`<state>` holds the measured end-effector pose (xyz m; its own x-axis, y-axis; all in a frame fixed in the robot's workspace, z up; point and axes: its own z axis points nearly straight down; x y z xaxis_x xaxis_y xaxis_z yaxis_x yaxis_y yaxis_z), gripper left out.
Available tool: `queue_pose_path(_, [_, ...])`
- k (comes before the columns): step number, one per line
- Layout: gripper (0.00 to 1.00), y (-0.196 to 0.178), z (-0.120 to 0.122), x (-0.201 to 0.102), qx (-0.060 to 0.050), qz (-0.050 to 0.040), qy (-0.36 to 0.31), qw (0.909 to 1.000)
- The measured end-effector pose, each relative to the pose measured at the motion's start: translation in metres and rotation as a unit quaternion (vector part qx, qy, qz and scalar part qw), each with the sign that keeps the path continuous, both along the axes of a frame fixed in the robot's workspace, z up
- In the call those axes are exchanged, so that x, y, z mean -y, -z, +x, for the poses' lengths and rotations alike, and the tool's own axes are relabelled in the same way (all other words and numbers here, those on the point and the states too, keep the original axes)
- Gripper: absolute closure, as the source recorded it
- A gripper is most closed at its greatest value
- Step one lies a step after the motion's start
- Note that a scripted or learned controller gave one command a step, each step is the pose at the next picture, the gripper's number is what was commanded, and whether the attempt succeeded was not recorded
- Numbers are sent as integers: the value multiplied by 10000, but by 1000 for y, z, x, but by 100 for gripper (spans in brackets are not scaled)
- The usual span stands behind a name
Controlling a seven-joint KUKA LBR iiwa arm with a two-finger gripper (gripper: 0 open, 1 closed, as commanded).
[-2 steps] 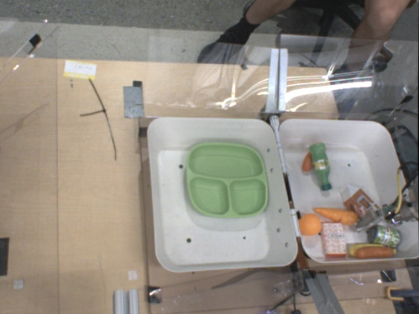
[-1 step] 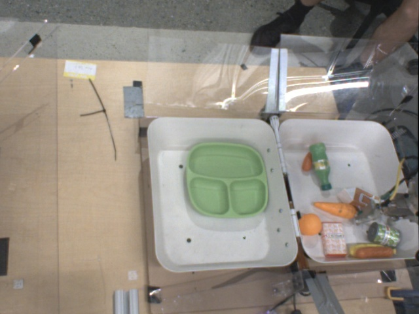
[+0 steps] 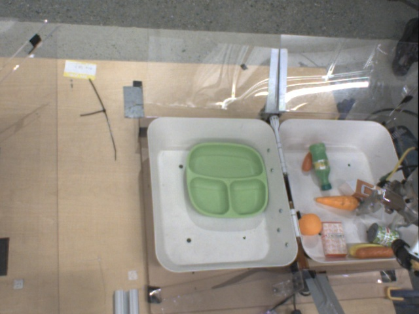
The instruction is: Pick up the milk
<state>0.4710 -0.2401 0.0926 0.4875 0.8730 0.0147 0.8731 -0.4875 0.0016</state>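
The milk point(image 3: 334, 239) is a small pink and white carton lying flat near the front edge of the right bin point(image 3: 347, 133). My gripper point(image 3: 378, 200) reaches in from the right edge, low over the right side of that bin. It is up and to the right of the carton and apart from it, just past the tip of a carrot point(image 3: 338, 203). Nothing shows held in it.
An orange point(image 3: 310, 225) lies just left of the milk and a long red-and-yellow piece point(image 3: 370, 250) just right of it. A green-topped can point(image 3: 383, 234), a green bottle point(image 3: 320, 166) and a small orange item point(image 3: 306, 163) share that bin. The left bin point(image 3: 163, 195) holds a green divided plate point(image 3: 227, 178).
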Motion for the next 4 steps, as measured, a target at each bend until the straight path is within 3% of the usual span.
queue_pose_path(1, [0,1,27,-2,-55,-17,2018,9794])
queue_pose_path(2, [0,-4,78,9,-61,-35,4132,9106])
queue_pose_path(3, [0,-75,8,20,-47,-38,3992,9169])
queue_pose_path(4, [0,-74,8,19,-54,-38,3983,9172])
